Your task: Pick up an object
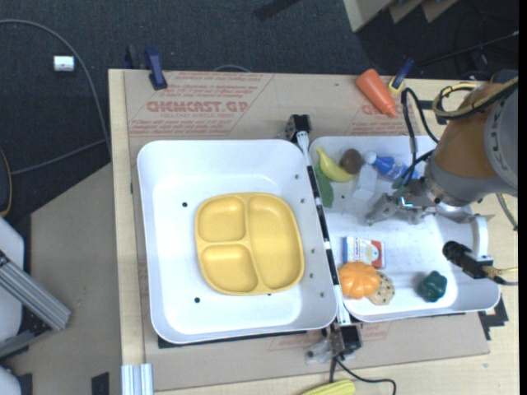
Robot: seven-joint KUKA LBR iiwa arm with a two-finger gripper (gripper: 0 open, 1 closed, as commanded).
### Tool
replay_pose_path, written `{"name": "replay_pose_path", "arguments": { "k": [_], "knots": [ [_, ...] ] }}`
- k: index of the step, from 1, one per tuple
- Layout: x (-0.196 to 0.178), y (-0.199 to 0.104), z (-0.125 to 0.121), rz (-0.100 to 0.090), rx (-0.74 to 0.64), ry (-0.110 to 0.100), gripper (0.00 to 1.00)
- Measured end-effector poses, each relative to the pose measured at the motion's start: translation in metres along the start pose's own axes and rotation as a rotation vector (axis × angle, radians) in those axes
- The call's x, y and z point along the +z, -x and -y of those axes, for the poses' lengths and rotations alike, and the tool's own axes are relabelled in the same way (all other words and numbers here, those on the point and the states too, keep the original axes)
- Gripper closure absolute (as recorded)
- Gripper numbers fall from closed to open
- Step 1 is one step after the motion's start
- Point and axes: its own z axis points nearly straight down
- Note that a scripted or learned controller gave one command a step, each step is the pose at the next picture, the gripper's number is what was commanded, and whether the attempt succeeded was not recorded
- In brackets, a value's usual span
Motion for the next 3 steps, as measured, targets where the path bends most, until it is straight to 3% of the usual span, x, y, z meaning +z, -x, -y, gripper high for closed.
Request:
{"name": "replay_pose_path", "arguments": {
  "k": [1, 2, 3],
  "knots": [
    [0.0, 0.021, 0.091, -0.001, 0.001, 0.0, 0.0],
    [0.0, -0.065, 0.046, -0.001, -0.002, 0.003, 0.0],
    [0.0, -0.055, 0.001, 0.0, -0.001, 0.002, 0.0]
  ]
}}
